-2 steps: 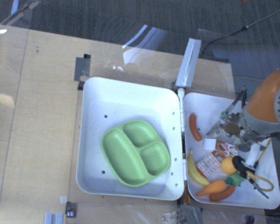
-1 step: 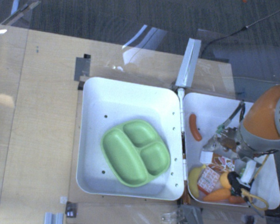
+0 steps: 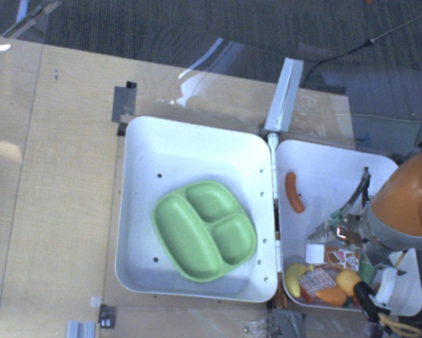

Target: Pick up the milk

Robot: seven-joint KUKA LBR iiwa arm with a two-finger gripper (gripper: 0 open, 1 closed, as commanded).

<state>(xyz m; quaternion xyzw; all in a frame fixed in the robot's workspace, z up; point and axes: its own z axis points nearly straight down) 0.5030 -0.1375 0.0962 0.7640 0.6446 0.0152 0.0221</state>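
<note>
From above, the camera looks down on two white bins side by side. The arm (image 3: 412,196) comes in from the right side of the view and hangs over the right bin (image 3: 330,169). The gripper (image 3: 343,226) is low over a heap of toy food in the near part of that bin. I cannot tell if it is open or shut, because it is dark and mixed up with the things under it. I see nothing held in it. The milk (image 3: 315,254) looks to me like the small white box at the left edge of the heap. It lies just beside the gripper, a little to the left and a little nearer the front of the bin. It looks almost square from here, so I cannot tell which way its long side runs. So I think the gripper has to slide a bit left and forward, then go down. The heap is crowded. A red box (image 3: 341,257) touches the milk on its right, a banana (image 3: 295,278) lies just in front of it, and an orange fruit (image 3: 347,281) is near. A sausage (image 3: 294,192) lies apart, farther back. The left bin (image 3: 152,158) holds a green plate (image 3: 204,230) with three parts and no food on it.
</note>
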